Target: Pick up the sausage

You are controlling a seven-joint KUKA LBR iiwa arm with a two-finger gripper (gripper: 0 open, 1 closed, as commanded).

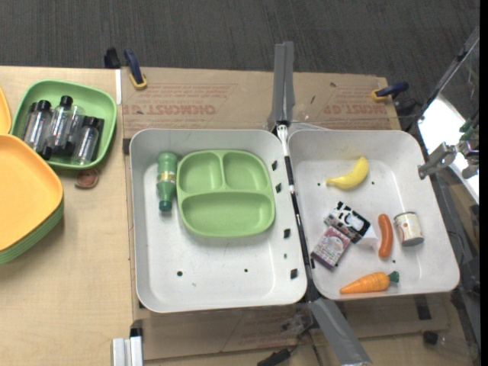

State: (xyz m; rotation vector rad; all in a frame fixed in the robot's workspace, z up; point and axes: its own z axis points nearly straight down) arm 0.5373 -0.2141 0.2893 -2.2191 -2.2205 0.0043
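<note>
Camera view is showing the sausage [385, 235] lying in the right bin [427, 280], just beside a small can [409, 228], with a snack packet [339, 235] to its left and a carrot [369, 282] below. The task is not yet begun; the sausage is lying untouched. The gripper [441, 158] is hanging at the bin's right edge, and I cannot tell how it is set.
</note>
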